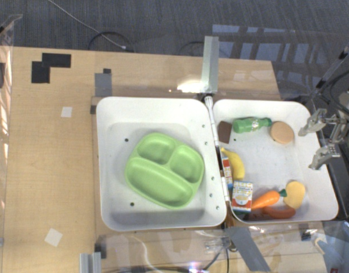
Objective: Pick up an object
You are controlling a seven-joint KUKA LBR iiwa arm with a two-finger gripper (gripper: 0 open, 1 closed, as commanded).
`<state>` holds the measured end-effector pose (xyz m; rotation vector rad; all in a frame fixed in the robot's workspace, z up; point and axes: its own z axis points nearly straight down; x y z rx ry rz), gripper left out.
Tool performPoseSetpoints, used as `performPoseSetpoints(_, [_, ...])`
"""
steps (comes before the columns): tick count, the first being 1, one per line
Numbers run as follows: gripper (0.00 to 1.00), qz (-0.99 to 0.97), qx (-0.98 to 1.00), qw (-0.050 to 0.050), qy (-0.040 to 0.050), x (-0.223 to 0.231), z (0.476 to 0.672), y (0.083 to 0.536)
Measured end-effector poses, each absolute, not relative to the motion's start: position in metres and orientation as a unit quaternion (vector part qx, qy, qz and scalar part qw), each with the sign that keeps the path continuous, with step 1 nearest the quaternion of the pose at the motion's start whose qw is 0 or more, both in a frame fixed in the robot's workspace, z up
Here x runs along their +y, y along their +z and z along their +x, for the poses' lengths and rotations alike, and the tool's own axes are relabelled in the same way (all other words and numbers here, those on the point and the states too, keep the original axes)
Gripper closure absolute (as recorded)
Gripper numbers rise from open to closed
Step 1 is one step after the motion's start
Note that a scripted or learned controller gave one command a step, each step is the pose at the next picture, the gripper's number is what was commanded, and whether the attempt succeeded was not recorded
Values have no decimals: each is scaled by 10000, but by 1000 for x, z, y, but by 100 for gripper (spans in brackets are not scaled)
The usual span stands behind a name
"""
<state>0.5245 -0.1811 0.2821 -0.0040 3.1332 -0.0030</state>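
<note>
two white bins sit side by side. the left bin [106,152] holds a green divided plate [164,169] lying flat near its middle, well apart from the arm. the right bin [311,209] carries the pickable clutter: a brown block [224,132] and a banana [235,164] by the dividing wall, a small carton [242,196] below them, a green bottle [251,124] lying with its long axis left to right along the far wall, a round bun [282,133] just beside it, then a carrot [265,199] and a yellow fruit [294,193] near the front edge. the gripper [321,141] hangs over the bin's right rim, fingers spread apart, clamped on nothing. the bun lies just left of it, the nearest target, with bare floor between them; the front cluster is crowded and close to the wall.
</note>
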Motion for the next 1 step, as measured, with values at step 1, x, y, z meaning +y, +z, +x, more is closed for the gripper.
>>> performPoseSetpoints(1, [0, -358, 9994, -9, 9, -198, 495, 156])
